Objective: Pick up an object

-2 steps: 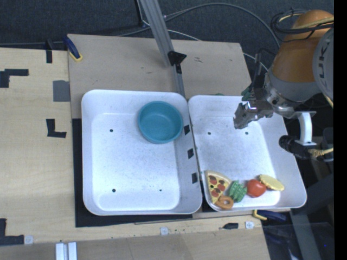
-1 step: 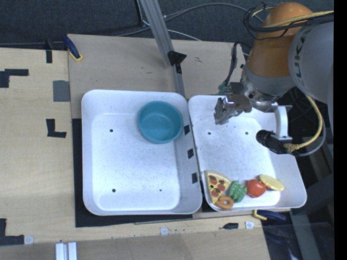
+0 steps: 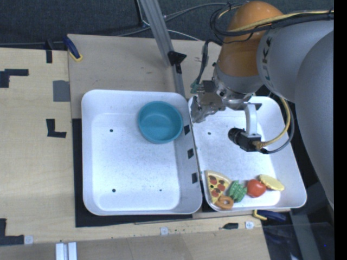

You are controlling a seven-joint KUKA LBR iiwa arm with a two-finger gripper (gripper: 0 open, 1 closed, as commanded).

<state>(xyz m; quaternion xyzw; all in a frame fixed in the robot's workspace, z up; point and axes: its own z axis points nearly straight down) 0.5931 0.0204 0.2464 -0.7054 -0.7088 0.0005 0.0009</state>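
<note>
teal-blue bowl [image 3: 159, 122] in speckled white bin [image 3: 103, 161] (red tomato [image 3: 256, 188], green toy [image 3: 236, 189] nearby)

Two bins sat side by side on the surface [image 3: 32, 145]. In the left bin [image 3: 103, 194] a bowl [image 3: 159, 122] lay toward the far right corner. In the right bin [image 3: 271, 161] a pizza slice [image 3: 217, 184], a leafy vegetable [image 3: 236, 190], a tomato [image 3: 256, 188] and a banana [image 3: 271, 182] lay in a row along the near wall, left to right. The pincer [image 3: 199, 112] hung over that bin's far left corner, beside the bowl.
</note>
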